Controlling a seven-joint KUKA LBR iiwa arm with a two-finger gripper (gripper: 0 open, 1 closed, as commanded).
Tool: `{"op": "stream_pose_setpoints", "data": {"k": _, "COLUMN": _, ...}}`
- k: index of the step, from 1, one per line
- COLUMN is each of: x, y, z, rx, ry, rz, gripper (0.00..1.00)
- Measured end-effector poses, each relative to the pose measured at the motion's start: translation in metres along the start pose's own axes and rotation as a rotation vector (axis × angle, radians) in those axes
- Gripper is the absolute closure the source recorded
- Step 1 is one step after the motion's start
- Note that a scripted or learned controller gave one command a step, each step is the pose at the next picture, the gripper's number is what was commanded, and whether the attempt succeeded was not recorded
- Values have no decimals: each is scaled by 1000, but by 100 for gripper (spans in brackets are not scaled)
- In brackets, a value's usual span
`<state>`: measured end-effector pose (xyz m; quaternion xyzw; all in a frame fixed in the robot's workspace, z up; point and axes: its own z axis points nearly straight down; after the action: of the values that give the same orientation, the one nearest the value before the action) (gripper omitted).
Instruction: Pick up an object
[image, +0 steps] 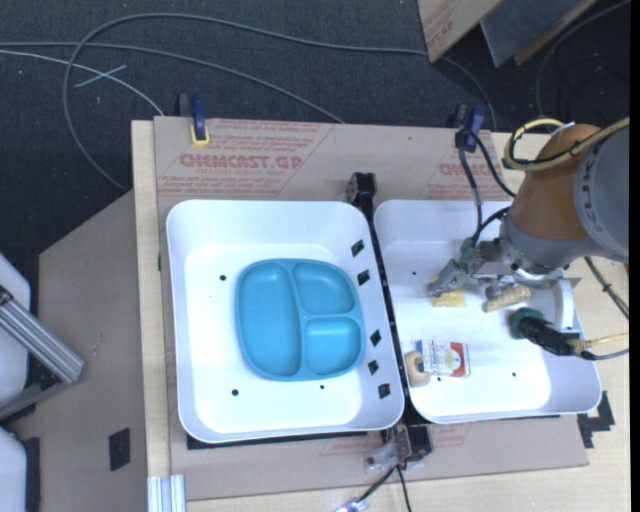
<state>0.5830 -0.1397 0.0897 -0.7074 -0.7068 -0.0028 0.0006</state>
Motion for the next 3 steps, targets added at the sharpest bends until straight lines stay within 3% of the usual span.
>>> {"op": "stream_pose_setpoints", "data": {"k": 1, "x": -1, "y": 1, "z": -13, "rx": -6, "ry": -6, "rz": -1, "gripper": 100}}
{"op": "stream_pose_setpoints", "data": {"k": 2, "x": 1, "y": 1, "z": -78, "rx": -3, "ry": -6, "rz": -2, "gripper": 100}}
{"op": "stream_pose_setpoints", "data": {"k": 3, "x": 1, "y": 2, "z": -117, "rx": -1, "ry": -6, "rz": -2, "gripper": 100}}
